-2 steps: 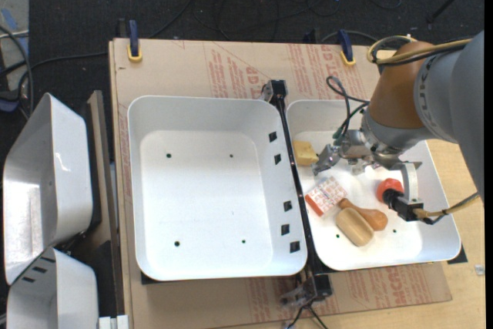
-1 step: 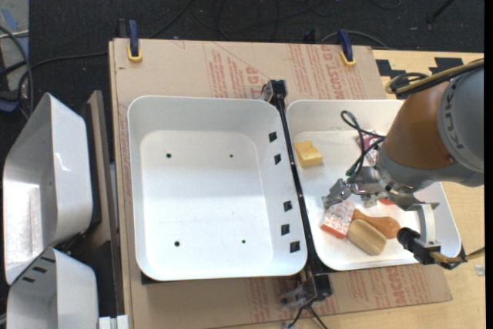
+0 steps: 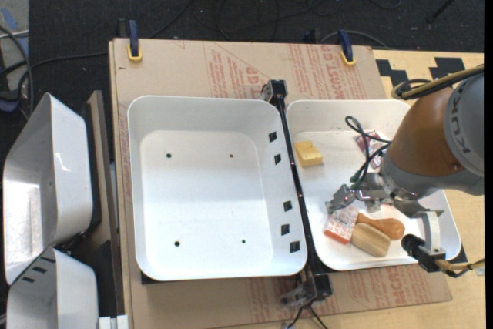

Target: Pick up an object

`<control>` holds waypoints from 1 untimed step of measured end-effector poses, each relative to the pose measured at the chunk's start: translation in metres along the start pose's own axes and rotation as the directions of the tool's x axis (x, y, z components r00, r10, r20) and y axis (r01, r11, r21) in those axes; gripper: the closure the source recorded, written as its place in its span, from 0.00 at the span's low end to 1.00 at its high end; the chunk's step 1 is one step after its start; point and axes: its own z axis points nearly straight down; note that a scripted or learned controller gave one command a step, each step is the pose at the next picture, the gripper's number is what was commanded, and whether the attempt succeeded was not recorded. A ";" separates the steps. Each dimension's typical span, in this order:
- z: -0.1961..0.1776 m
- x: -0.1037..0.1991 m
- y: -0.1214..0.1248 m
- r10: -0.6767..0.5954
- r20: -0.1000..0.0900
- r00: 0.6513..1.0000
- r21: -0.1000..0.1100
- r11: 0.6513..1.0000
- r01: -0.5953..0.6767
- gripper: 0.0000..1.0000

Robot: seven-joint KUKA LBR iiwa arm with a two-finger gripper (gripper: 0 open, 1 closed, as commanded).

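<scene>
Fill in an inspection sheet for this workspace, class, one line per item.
Surface: cardboard-topped bench bearing the left bin and right bin.
Job's things: yellow block, tan block, orange piece and red-and-white packet in the right bin.
Clutter: pink-printed wrapper partly under the arm.
Grippers: hand low over the packet; grasp unclear.
Cables: black cables on the floor.
Surroundings: spare white bins at left; yellow clamps.
</scene>
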 end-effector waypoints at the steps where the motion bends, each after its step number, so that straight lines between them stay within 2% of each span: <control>1: -0.010 0.000 0.001 0.001 0.001 1.000 -0.003 1.000 -0.001 1.00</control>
